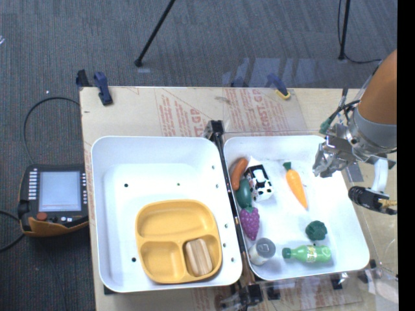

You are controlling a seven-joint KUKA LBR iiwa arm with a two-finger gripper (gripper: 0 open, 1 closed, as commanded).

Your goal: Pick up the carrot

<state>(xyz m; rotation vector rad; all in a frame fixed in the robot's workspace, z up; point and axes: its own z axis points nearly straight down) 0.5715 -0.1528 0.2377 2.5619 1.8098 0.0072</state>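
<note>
- Starting nearest the camera: a yellow plastic divided tray holding a tan bread-like block sits in the left white bin; a green plastic bottle lies at the front of the right white bin, its label unreadable.
- Mid-bin, the orange plastic carrot with a green top lies flat, long axis running front to back, green end away.
- Beside it, to the right and slightly farther back, is the grey gripper; whether its fingers are wide or narrow, I cannot tell.
- Farthest, the cardboard-covered surface bears red printing, too faint to read.
</note>
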